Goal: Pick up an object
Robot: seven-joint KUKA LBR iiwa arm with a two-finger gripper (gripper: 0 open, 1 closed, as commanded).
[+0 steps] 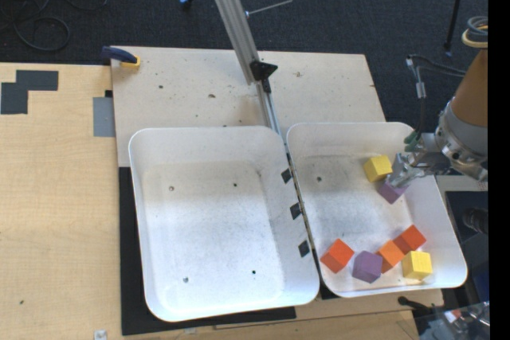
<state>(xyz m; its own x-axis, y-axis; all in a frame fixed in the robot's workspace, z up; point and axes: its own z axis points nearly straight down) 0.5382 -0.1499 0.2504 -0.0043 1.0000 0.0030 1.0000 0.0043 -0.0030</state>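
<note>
In the right bin [351, 283] lie several small blocks. A yellow block [378, 167] sits near the bin's far right, with a purple block [390, 191] just beside it. My gripper [402, 173] reaches in from the right, its fingertips right above the purple block and touching the yellow one's side. At the bin's front lie an orange block [338, 255], a purple block [367, 266], an orange block [390, 252], a red block [410, 238] and a yellow block [417, 264].
The left bin [159, 171] stands beside the right one, with a divider carrying black clips [293, 209] between them. An aluminium post [233, 16] rises behind the bins. A blue-and-yellow clamp [121, 56] rests at the bench's far left corner.
</note>
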